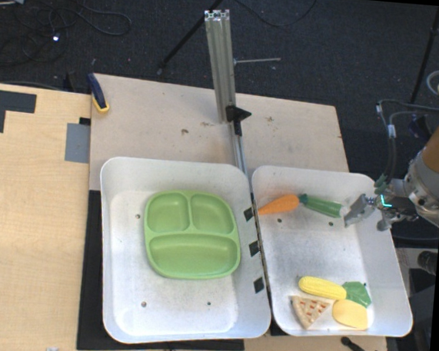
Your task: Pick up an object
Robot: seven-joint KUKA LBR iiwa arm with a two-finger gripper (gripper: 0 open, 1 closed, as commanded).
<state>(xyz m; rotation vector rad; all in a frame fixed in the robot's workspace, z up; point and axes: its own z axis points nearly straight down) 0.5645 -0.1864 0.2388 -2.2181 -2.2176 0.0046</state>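
Orange carrot [278, 205] with its green top lies at the far side of the right bin [394, 284], and I see my gripper [371, 209] hovering just right of that top, fingers apart, nothing between them. Near me, corn [321, 287], a pizza slice [308, 310] and a yellow piece [350, 315] cluster together. A green divided plate [193, 235] sits in the left bin [115, 292].

I cannot read any text, label, brand, number or sign in my camera view. The two white bins [109, 276] carry no lettering that I can make out, and the green divided plate [192, 235] is plain. The toy food items are too small for me to tell any marking on them.
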